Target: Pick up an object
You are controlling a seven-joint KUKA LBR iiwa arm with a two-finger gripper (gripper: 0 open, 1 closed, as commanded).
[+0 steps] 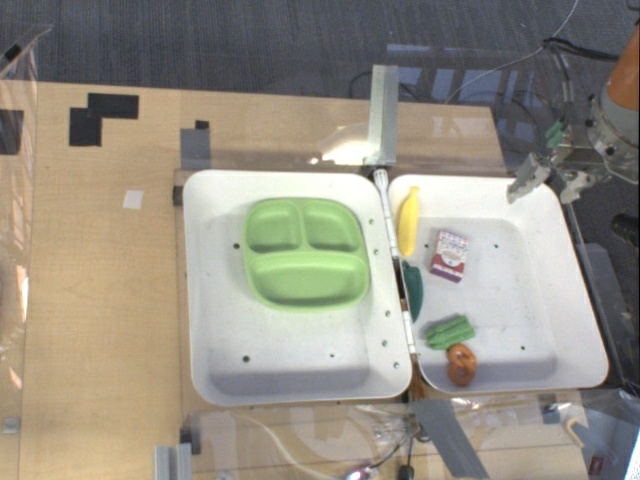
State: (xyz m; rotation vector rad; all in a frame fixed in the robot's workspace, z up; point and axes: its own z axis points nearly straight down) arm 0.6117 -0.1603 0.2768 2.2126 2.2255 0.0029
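The pincer (538, 173) hangs at the upper right corner of the right bin (530, 298), a pale grey metal tool below the orange-banded wrist; its tips look slightly apart with nothing between them, though they are small and blurred.

Down and to the left of the pincer, near the middle of that bin, lies a small flat carton (450, 255), red and white with printed faces. Further left, along the bin's inner wall, a smooth curved yellow banana (408, 221) lies lengthwise. Below it, against the same wall, sits a dark green, glossy elongated object (412, 290). Well below the pincer, toward the bin's near edge, a light green ridged vegetable-shaped piece (448, 330) rests just above a rounded orange-brown piece (461, 364).

Far to the pincer's left, the left bin (215, 348) holds a lime green plastic divided plate (304, 252) with three compartments and rounded corners.

Both bins are shallow, matte white plastic with rounded corners. They sit on a pale wood-grain bench (90, 298) marked with black squares, with clear panels around it. Beyond lies dark grey carpet (250, 18).
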